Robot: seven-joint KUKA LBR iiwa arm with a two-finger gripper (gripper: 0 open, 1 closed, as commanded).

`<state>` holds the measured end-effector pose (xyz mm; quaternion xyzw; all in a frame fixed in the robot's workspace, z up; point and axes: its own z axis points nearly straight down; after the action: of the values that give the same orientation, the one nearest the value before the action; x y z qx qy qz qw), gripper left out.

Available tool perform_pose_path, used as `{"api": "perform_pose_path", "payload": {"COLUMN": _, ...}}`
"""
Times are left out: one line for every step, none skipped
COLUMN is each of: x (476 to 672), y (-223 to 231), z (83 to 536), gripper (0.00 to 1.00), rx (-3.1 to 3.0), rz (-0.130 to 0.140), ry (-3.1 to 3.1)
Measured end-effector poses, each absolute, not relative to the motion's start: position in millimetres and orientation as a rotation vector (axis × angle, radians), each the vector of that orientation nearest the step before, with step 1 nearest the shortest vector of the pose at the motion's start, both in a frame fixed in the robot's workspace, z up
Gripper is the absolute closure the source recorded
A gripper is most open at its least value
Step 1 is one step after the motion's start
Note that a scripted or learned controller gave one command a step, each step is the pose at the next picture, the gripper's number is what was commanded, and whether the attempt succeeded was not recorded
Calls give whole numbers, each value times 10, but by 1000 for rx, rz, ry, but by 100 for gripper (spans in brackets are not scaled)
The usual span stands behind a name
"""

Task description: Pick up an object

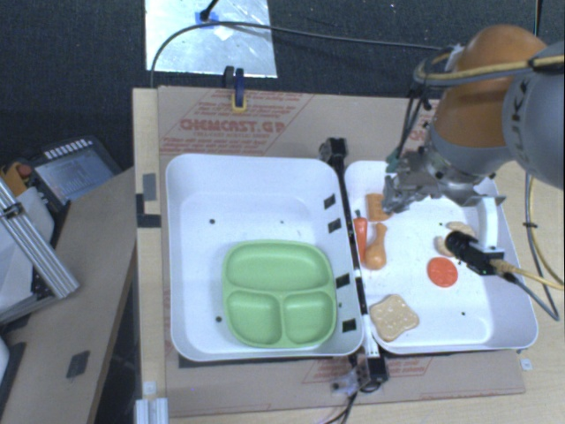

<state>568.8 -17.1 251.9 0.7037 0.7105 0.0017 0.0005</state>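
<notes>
The arm (494, 87) runs off the right edge and hides the right bin's (494, 325) far corner.

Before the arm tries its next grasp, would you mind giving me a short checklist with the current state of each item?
1. Gripper over the right bin: ok.
2. Target under it: an orange piece lies right at the fingertips; contact cannot tell.
3. Anything held between the fingers: cannot tell.
4. Other items spaced for picking: not ok; carrot and orange pear-shaped piece lie tight together by the divider.
5. Tomato slice and toast lie apart, reachable: ok.
6. Green tray sits in the left bin: ok.
</notes>
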Motion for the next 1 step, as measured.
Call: {"api": "perform_pose_path", "payload": {"x": 5764, "y": 277, "z": 2456, "gripper": 100, "rx": 2211, "rz": 4, "ry": 2231}}
